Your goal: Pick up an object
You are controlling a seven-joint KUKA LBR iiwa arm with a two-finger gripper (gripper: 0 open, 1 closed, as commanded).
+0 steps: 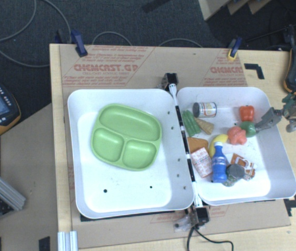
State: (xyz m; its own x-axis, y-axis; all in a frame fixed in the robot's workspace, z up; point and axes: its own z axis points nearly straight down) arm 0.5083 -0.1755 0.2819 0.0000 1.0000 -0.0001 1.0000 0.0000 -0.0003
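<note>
On the brown board of the worktop (137, 61) you can read "CHEMCAST" in red print, once above the left bin and again, partly cut off, above the right one. Your left bin (85, 187) holds a green divided plate (126, 136) with three compartments, lying flat toward the bin's upper middle. Your right bin (273, 177) holds the clutter you can pick from: a small can (206, 109) with a red and white label lying on its side near the top, its text too small to read; a green vegetable-like piece (191, 123) beside the divider; a tan wedge (205, 126); an orange block (197, 143); a red and white packet (201, 161) with unreadable print; a blue bottle (218, 164) lying near the bin's middle; a yellow item (220, 140) just above it; a pink-red lump (236, 135); a red pepper-like piece (247, 112); a small green item (249, 128); and a dark grey object (235, 172) on a red and white wrapper (244, 165). The end effector (268, 120) sits over the right bin's right rim, near the small green item; you cannot tell how far it is open, and nothing shows between its tips.
</note>
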